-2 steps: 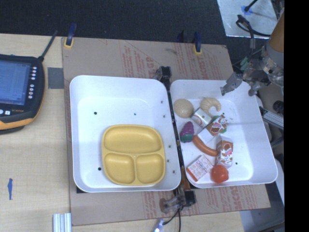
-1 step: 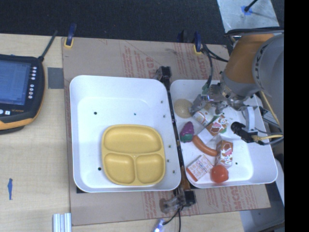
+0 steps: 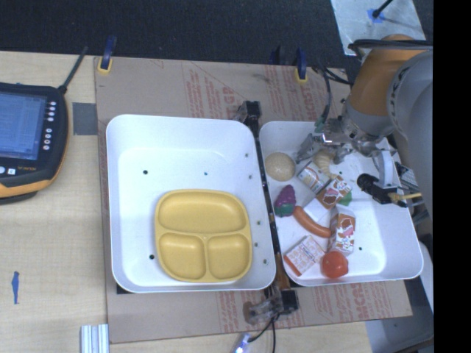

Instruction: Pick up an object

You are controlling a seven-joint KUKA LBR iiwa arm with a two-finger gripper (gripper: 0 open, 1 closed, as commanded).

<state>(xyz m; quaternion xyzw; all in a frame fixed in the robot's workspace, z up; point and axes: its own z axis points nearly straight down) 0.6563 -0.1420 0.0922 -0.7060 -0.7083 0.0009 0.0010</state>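
Looking at where you are, I'd say the pick hasn't really happened yet. Your claw is down at the far end of the right bin, hovering over or maybe touching the clutter there, but nothing is visibly lifted or sitting between its tips. The rig says to skip guessing about whether it's apart or together, and honestly I cannot tell from this angle, too much metal and cable in the way.

So basically everything's left: get a real hold, then lift.

Containers: the left bin has just a yellow divided plate lying flat in its near half. The right bin carries all the candidates. A beige ball sits near the divider, a purple grape bunch just below it, an orange hot dog beside that, a red tomato at the near edge, plus a few small cartons scattered between. Closest thing to your claw looks like a small can, so that's probably the target, just my guess.
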